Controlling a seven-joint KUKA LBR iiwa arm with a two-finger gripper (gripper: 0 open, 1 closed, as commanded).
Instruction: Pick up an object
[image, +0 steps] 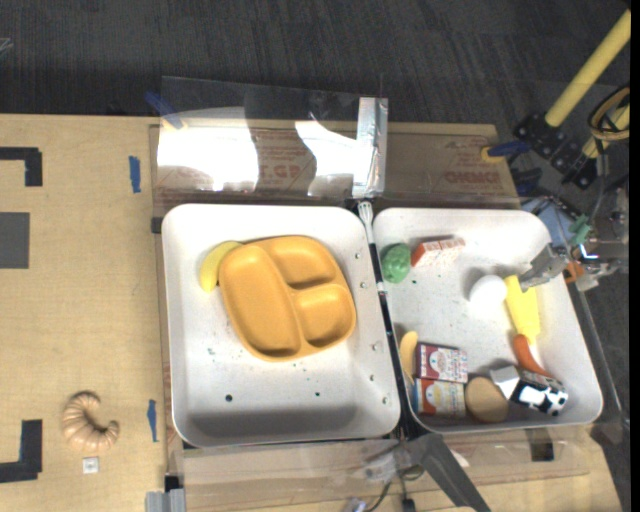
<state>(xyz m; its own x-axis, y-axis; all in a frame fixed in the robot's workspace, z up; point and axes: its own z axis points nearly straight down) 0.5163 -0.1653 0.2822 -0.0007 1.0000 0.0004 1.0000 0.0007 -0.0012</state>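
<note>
the jaws (548, 266) hang over the right bin's (585, 340) far right edge, their state impossible to tell, just above a yellow banana (524, 310) beside a white ball (488, 290).

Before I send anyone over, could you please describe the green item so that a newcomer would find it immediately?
Look at the right bin of the two white ones. In its far left corner, against the wall shared with the other bin, sits the green ball, beside a small red-and-white carton. It is the one green thing there.
</note>
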